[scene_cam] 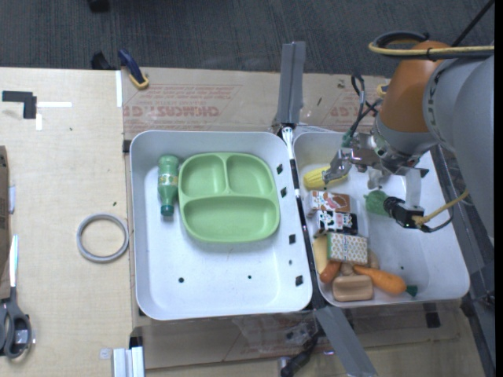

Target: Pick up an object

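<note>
- A yellow corn cob (315,177) lies at the upper left of the right bin (440,277), close against its left wall.
- A small printed carton (333,210), white with red and black markings, lies flat just below it.
- A tan waffle-patterned piece (347,247) lies lower.
- An orange carrot (380,279) lies slanted near the bin's lower edge.
- A brown bread-like block (352,288) sits touching the carrot's left end.
</note>
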You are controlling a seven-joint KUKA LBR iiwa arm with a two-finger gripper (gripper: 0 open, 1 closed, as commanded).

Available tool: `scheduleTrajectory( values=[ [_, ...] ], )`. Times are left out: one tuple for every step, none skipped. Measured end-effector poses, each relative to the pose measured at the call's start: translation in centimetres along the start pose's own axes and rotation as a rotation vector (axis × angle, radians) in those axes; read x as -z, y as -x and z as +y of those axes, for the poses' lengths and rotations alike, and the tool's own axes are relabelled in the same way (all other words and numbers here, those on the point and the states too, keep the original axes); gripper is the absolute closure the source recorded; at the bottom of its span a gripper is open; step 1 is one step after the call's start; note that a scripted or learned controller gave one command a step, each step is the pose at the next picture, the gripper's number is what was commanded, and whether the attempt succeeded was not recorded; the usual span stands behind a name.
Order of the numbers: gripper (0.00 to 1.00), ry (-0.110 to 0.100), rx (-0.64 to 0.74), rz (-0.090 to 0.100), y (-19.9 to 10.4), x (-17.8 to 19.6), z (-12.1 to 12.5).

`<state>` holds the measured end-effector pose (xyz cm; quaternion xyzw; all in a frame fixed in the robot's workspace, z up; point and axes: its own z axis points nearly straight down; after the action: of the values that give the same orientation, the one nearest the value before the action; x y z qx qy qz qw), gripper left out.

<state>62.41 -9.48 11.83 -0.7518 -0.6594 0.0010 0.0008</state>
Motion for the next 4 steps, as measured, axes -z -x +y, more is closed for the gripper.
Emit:
scheduleTrajectory(
  values=[
    [0.00, -0.001, -0.006, -0.001, 0.5, -2.7, 0.4],
    [0.00, -0.006, 0.209, -0.001, 0.8, -2.8, 3.4],
    [0.00, 0.002, 0.248, 0.000, 3.7, -2.7, -3.3],
    [0.00, 0.006, 0.443, -0.002, 10.1, -2.5, -3.5]
  ],
)
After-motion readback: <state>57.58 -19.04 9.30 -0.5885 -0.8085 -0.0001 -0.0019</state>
